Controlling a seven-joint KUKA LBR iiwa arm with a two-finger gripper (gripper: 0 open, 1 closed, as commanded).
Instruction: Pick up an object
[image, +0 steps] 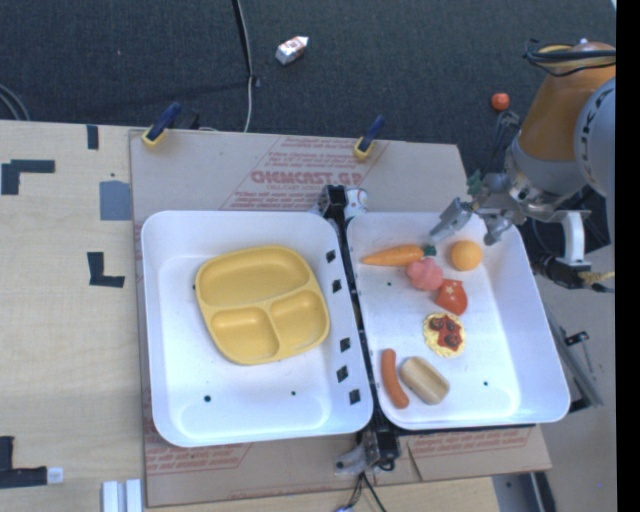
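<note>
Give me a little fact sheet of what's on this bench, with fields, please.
left bin: yellow divided plate
right bin: toy foods
far end: carrot, orange
middle: pink piece, tomato, small pizza
near end: sausage beside bread roll
pincer: open, above the far end of the right bin, near the orange, holding nothing

A divided tray (263, 303) lies in the left bin (170, 250); toy foods (437, 300) lie scattered in the right bin (520, 340).
</note>
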